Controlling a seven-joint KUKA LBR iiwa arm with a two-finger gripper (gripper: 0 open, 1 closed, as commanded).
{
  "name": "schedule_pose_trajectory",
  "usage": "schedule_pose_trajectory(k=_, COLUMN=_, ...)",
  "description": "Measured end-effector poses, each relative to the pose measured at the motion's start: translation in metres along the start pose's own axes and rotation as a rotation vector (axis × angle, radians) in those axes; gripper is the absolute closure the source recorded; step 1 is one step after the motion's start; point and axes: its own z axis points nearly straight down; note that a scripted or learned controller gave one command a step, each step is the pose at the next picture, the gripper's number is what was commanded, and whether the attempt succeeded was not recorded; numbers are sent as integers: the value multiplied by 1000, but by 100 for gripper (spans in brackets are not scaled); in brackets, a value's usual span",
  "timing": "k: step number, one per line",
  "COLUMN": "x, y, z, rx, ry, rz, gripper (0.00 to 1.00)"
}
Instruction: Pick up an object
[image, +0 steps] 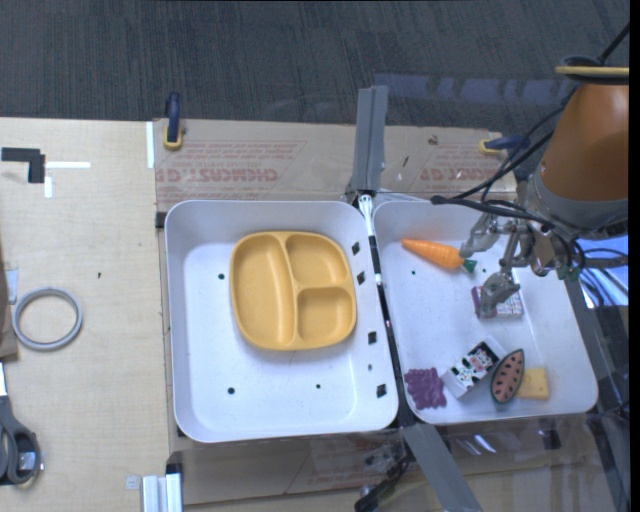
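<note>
You see the arm (590, 140) reach in from the right, its tool (497, 290) hanging low in the right bin (570, 345). Whether the tool is apart or together you cannot tell. A small grey-and-white packet (500, 303) lies right at its tip, touching or just under it; no grip shows. The carrot (433, 253) lies just left of the tool, near the bin's far wall. Along the near wall you find purple grapes (425, 387), a black-and-white piece (471, 368), a melon slice (507, 376) and a yellow block (535, 383), all well apart from the tool. The left bin (200, 380) holds a yellow divided plate (292, 290).
</note>
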Motion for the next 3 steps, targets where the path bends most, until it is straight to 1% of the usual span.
schedule_pose_trajectory(k=1, x=-62, y=16, z=81, rx=0, ry=0, rz=160, gripper=0)
schedule_pose_trajectory(k=2, x=-75, y=12, z=115, rx=0, ry=-3, rz=339, gripper=0)
schedule_pose_trajectory(k=3, x=-80, y=0, z=118, rx=0, ry=-4, rz=614, gripper=0)
